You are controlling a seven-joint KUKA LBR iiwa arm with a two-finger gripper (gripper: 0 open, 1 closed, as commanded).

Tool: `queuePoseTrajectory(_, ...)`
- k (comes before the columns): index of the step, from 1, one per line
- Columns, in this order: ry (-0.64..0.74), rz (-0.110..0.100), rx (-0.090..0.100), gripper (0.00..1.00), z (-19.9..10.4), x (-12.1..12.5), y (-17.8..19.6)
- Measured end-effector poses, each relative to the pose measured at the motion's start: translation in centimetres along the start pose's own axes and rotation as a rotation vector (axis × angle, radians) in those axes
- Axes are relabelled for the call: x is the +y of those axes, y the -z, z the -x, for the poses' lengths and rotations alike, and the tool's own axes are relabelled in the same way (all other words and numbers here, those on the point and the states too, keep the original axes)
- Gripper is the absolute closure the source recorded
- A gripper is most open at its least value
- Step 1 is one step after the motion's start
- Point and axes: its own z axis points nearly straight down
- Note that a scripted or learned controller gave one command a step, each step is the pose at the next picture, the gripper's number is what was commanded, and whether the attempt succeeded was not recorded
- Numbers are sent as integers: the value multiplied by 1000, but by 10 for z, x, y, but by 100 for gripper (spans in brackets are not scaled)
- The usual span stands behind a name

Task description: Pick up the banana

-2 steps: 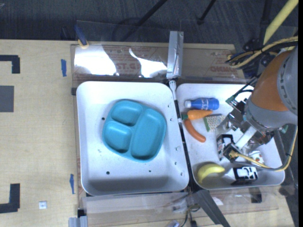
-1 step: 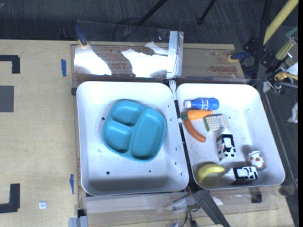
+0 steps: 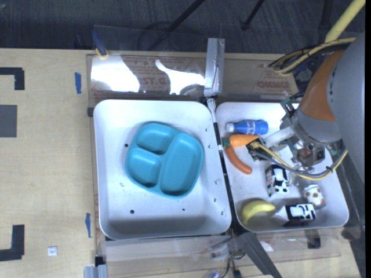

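The banana point(image 3: 258, 211), yellow and curled, lies at the front left of the right bin point(image 3: 342, 213). My gripper point(image 3: 302, 154) hangs over the right half of that bin, behind and to the right of the banana and well apart from it. Cables and the wrist hide its tips. The orange band of the arm point(image 3: 320, 97) sits above it.
The right bin also holds a blue-and-white bottle point(image 3: 248, 126), an orange carrot point(image 3: 239, 158), a black-and-white cow toy point(image 3: 278, 179), a small ball point(image 3: 313, 194) and a black-and-white object point(image 3: 301, 211) just right of the banana. A blue divided tray point(image 3: 164, 158) lies in the left bin point(image 3: 110, 172).
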Motion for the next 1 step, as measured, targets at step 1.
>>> queuePoseTrajectory(1, 4, -1, -3, 100, 0, -1, 9)
